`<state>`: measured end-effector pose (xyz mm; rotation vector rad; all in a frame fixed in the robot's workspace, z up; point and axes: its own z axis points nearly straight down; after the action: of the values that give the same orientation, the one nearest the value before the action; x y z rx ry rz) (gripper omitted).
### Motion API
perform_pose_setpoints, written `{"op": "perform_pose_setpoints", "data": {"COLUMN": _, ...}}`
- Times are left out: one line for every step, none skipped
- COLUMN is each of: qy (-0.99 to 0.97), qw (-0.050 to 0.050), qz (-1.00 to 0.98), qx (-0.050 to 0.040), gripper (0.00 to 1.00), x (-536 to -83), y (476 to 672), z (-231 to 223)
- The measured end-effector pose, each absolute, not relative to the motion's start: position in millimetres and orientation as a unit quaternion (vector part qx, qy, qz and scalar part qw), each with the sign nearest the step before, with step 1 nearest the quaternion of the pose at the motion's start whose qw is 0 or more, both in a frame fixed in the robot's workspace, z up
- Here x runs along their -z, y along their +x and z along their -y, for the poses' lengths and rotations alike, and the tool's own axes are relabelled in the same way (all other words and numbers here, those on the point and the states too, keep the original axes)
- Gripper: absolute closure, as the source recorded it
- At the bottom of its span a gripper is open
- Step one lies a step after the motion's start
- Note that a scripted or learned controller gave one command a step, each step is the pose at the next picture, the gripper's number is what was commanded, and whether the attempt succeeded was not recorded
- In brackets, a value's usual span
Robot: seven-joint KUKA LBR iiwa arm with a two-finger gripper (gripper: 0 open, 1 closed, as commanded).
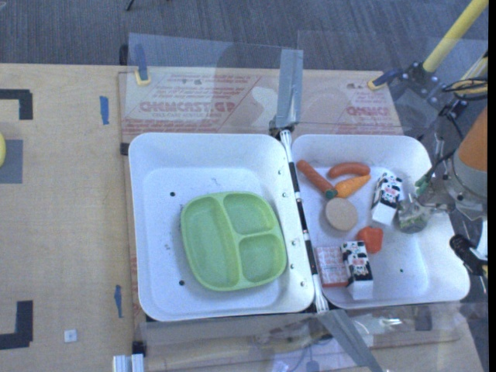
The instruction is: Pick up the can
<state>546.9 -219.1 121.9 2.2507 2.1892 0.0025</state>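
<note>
A small grey-green can [411, 218] lies near the right wall of the right white bin [434, 279], partly hidden by the arm's end. My gripper [425, 200] comes in from the right edge and sits right over the can's upper right side, touching or nearly touching it. The grey arm with its orange band [473, 155] rises behind it at the far right. Whether the can sits inside the gripper is hidden from this angle.
The right bin also holds a sausage [349, 169], two carrots [353, 185], a tan disc [341, 215], two cow-print cartons [387, 194], a red piece [372, 239] and a small packet [330, 265]. A green divided plate [232, 240] lies in the left bin [151, 208].
</note>
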Motion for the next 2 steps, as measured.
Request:
{"op": "perform_pose_setpoints", "data": {"qy": 0.816, "qw": 0.000, "qz": -0.578, "qx": 0.0003, "gripper": 1.00, "x": -228.0, "y": 554.0, "z": 156.0}}
{"op": "perform_pose_setpoints", "data": {"qy": 0.805, "qw": 0.001, "qz": -0.593, "qx": 0.0001, "gripper": 1.00, "x": -267.7, "y": 591.0, "z": 199.5}}
